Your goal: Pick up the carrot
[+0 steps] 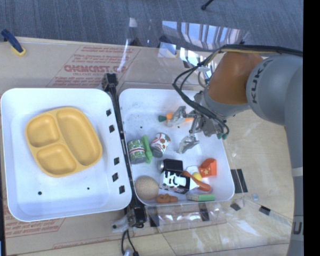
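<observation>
Cardboard covers the bench under 2 white bins. We see the left bin [10,143] carrying a yellow divided plate [63,141], the right bin [144,103] holding clutter. Over it hangs the gripper [184,128], fingers spread and grasping nothing. Just beside its upper finger lies the carrot [172,114] — small, orange, green-tipped. We judge it light, stiff, slightly slick plastic — best pinched across its middle.

yellow divided plate [63,141]; green can [137,150]; tan ball [146,188]
</observation>
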